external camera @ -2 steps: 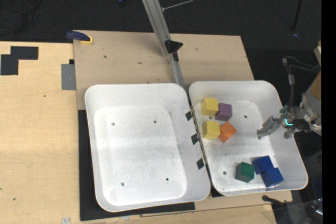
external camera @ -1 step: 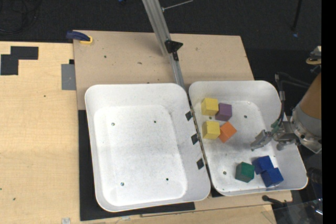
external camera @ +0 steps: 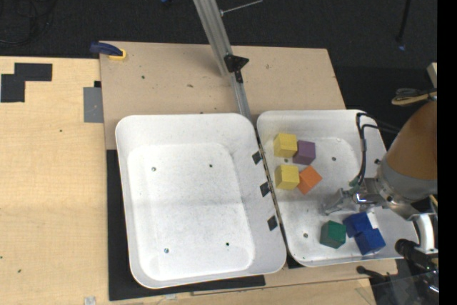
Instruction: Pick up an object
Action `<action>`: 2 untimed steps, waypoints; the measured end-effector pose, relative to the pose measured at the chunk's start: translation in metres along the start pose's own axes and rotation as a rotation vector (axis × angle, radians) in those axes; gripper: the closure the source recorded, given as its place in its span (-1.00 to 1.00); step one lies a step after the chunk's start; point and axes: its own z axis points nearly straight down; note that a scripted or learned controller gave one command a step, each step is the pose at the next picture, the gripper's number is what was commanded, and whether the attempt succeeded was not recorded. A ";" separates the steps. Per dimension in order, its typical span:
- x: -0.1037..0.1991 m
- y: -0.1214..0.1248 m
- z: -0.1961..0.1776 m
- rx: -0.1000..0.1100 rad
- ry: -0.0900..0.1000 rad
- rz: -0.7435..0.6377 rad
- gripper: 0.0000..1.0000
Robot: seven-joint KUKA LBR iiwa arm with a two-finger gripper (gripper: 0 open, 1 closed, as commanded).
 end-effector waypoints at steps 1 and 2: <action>0.000 0.000 0.008 -0.006 -0.003 0.003 -1.00; -0.003 -0.001 -0.003 -0.008 -0.006 0.012 1.00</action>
